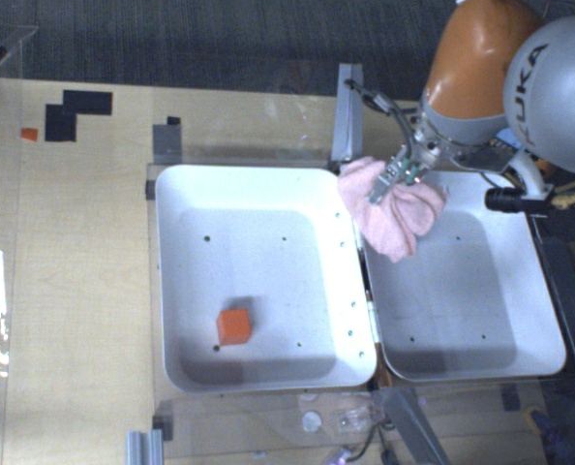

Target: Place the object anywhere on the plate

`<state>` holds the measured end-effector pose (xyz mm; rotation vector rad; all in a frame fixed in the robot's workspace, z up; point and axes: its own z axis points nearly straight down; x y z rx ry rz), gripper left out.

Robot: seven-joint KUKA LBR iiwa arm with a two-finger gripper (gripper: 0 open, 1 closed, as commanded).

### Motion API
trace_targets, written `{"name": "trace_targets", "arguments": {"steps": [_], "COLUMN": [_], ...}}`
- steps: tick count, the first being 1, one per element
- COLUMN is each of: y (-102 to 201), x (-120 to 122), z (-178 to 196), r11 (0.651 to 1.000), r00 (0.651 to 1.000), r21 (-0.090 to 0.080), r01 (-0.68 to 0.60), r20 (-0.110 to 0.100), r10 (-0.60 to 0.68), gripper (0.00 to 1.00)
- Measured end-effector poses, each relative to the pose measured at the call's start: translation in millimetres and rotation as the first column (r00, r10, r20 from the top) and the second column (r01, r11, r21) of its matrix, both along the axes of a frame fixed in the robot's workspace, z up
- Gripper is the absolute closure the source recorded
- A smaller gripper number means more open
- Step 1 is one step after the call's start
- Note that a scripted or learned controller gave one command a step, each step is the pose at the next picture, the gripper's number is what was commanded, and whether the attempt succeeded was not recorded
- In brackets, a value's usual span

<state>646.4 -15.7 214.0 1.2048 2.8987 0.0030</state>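
A pink cloth (396, 213) hangs bunched over the top left corner of the right bin (462, 308), beside the divider between the two bins. My gripper (394, 174) is at the top of the cloth and shut on it, and the folds droop below and to either side of the fingers. The grey arm with its orange band reaches in from the upper right. An orange block (234, 326) lies on the floor of the left bin (268, 250), near its front left.
A metal bracket (345, 114) stands upright just behind the bins, close to the gripper. Black markers (75, 112) and a small orange square (29, 135) sit on the wooden bench at the far left.
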Motion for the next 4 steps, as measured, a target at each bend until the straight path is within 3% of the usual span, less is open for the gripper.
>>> {"name": "trace_targets", "arguments": {"steps": [1, 2, 4], "y": [40, 91, 176], "x": [-26, -43, -82], "z": [-2, -10, -2], "r11": [0.92, 0.706, 0.703], "r00": [0.92, 0.706, 0.703], "r21": [-0.001, -0.002, -0.001], "r01": [-0.392, -0.708, -0.712], "r20": [0.001, 0.002, 0.002], "r10": [0.392, 0.708, 0.712], "gripper": [1.0, 1.0, 1.0]}}
